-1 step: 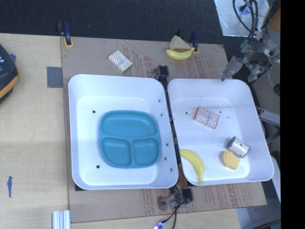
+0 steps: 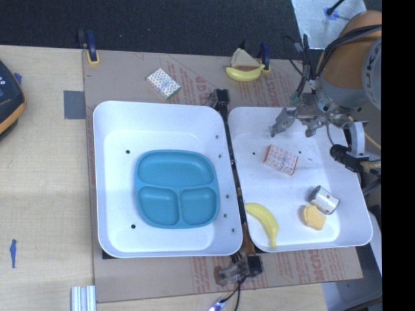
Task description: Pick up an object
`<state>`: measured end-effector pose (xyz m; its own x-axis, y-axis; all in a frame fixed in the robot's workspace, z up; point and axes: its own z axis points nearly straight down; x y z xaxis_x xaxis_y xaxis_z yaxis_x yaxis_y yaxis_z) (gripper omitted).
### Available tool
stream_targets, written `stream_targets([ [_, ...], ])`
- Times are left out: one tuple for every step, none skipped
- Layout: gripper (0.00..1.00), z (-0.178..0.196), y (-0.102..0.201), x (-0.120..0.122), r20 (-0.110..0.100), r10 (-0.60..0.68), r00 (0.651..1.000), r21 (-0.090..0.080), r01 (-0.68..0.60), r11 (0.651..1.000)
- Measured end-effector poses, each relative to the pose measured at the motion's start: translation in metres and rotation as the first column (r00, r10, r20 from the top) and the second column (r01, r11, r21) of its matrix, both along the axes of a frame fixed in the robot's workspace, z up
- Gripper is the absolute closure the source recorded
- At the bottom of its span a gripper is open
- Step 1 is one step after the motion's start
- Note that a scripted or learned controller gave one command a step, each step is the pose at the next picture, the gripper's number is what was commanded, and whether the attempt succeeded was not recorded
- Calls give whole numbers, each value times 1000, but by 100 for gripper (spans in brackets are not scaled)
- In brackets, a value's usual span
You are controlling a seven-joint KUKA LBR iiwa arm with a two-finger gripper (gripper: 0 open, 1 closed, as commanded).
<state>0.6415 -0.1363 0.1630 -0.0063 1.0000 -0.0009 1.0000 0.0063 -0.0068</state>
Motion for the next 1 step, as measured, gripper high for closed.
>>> stream_targets([
  [0, -72, 9, -21, 2, -1, 1000, -1, 1, 1000],
])
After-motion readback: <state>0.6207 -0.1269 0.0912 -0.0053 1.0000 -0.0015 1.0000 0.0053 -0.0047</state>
